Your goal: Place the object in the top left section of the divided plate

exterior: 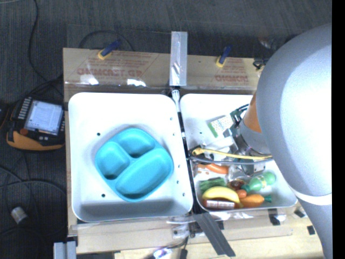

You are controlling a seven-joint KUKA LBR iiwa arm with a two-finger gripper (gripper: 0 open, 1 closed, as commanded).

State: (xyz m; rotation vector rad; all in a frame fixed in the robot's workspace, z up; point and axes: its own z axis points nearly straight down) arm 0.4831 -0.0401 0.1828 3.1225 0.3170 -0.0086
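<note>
A blue divided plate [135, 162] lies in the left white bin [86, 112], its three sections bare. The right bin [205, 107] holds a heap of toy food at its near end: a yellow banana [218, 193], an orange carrot [213, 168], a green piece [260, 181] and an orange piece [253, 199]. My gripper [239, 166] reaches down from the big grey arm [302, 112] into that heap, just above the carrot and banana. The arm's bulk hides the bin's right side.
A white card with green print [218, 124] lies at the far part of the right bin. A thin yellowish strip [229, 154] crosses beside the wrist. The wall between the bins [183, 144] stands between the heap and the plate. A handheld device [40, 120] lies left of the bench.
</note>
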